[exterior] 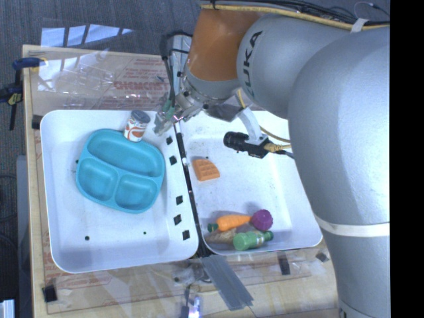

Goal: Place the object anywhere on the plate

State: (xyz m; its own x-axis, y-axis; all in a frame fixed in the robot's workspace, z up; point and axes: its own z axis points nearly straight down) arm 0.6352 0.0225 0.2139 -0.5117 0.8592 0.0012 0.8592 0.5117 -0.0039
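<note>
Gripper: the gripper (165, 116) hangs over the top end of the divider between the two bins; whether it is released or clenched I cannot tell, and nothing can be seen in its grasp.
Can: a small can (136, 126) with a grey lid and an orange-and-white label stands in the left bin (59, 244), just left of the gripper and touching or just off the plate's upper rim. It looks like the thing to be placed.
Plate: the blue three-part plate (119, 171) carries nothing in its compartments.
Right bin: an orange block (206, 170), a carrot (231, 222), a purple piece (262, 218) and a green bottle (252, 240) lie in the right bin (291, 197).
Progress: by my judgement the placing is not done; the can sits beside the plate, not on it.
</note>
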